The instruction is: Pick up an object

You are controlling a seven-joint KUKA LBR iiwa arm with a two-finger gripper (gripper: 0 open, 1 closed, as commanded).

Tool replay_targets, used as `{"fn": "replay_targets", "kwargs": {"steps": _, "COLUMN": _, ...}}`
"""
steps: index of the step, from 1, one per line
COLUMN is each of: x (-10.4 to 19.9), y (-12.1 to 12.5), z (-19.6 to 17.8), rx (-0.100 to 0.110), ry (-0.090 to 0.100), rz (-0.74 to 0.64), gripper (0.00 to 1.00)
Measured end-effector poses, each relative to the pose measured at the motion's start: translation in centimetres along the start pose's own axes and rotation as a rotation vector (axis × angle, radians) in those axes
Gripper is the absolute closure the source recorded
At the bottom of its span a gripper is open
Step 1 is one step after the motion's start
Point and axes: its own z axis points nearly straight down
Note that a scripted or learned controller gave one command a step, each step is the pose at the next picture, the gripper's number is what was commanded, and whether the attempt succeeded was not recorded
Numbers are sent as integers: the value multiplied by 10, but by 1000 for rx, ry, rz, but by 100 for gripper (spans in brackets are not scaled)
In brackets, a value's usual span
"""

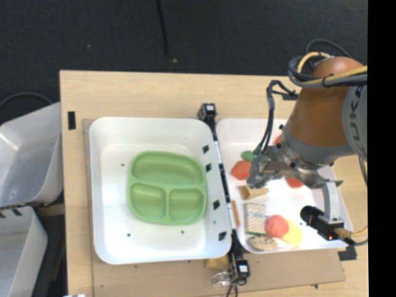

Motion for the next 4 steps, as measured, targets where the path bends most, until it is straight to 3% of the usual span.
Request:
{"fn": "replay_targets", "kwargs": {"steps": 1, "x": 57, "y": 1, "z": -197, "rx": -18, "ry": 2, "rz": -2, "gripper": 100}}
{"fn": "replay_targets", "kwargs": {"steps": 2, "x": 15, "y": 0, "z": -118, "rx": 1, "ry": -2, "rz": -1, "gripper": 100}}
{"fn": "replay_targets", "kwargs": {"steps": 3, "x": -47, "y": -1, "z": -58, "rx": 3, "ry": -2, "rz": 11, "gripper": 100}}
{"fn": "replay_targets", "kwargs": {"steps": 4, "x": -140, "y": -3, "z": -4, "rx": 4, "ry": -4, "rz": 16, "gripper": 100}}
